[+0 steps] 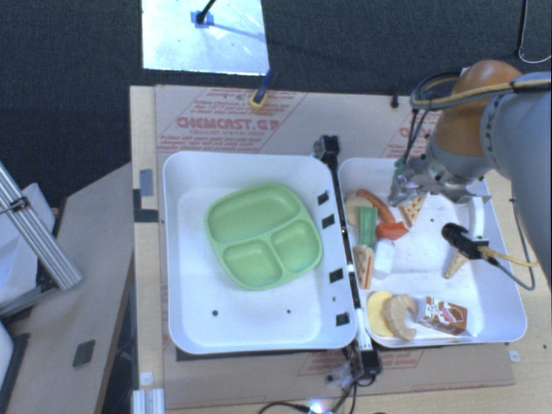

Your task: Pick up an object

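**Hand low over the far-left corner of the right bin, grip unreadable**

Worktop (pixel 143 257) carries a sheet of card printed in red (pixel 228 121); two white bins sit side by side on it.

Left bin (pixel 185 317): one green tray (pixel 259 231), lying flat and turned at a slant. It has three compartments, one large and two small. Nothing else visible in this bin.

A dark strip (pixel 343 248) runs where the two bins meet.

Right bin (pixel 500 309): a scatter of toy food, mostly in its left half.
- Near the strip, a green stick (pixel 368 224) with a red curved piece (pixel 378 205) crossing its top.
- Just below, a small white piece (pixel 384 253) beside an orange-and-pale wedge (pixel 363 264).
- Along the near edge, a yellow disc (pixel 378 304). A croissant (pixel 400 316) overlaps the disc, and a brown packet (pixel 442 315) lies just right of the croissant.
- A pale cone (pixel 454 266) lies apart, towards the middle.
- A pizza-like slice (pixel 415 208) lies flat on the bin floor, right of the red curved piece.

Hand (pixel 404 188) points down over the far-left part of the right bin, directly above the upper end of the slice. From where I stand I cannot tell whether it is released or clenched, or whether it touches the slice. The slice looks to be resting in the bin, not lifted.

The grey arm (pixel 509 136) comes in from the right, its orange band (pixel 470 102) bulging above the wrist.
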`<state>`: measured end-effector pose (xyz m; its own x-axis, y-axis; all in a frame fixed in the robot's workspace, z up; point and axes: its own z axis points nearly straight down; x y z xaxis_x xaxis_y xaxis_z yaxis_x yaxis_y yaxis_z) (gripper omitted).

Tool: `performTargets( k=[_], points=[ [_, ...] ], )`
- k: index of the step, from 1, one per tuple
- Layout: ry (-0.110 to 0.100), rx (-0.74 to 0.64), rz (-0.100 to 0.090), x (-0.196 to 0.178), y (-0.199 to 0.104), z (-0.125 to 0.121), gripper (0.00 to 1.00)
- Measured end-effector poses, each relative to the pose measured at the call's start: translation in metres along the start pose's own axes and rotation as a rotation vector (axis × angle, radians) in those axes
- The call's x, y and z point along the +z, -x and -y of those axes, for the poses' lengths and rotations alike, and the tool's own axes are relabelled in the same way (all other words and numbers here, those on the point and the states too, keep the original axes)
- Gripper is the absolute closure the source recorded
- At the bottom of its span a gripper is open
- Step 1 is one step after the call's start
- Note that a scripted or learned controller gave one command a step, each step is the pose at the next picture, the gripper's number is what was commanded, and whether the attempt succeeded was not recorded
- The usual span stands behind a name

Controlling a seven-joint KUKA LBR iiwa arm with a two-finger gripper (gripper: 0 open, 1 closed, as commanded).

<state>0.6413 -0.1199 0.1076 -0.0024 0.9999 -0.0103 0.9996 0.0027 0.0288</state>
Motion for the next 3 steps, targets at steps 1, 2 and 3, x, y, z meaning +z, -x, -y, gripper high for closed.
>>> performTargets(
  k=[1,2,3],
  points=[
    [-0.022,-0.004,-0.010,-0.051,-0.007,-0.009,1.00],
    [-0.021,-0.005,-0.010,-0.110,-0.016,-0.008,1.00],
    [-0.025,-0.004,-0.010,-0.118,-0.016,-0.009,1.00]
  ],
)
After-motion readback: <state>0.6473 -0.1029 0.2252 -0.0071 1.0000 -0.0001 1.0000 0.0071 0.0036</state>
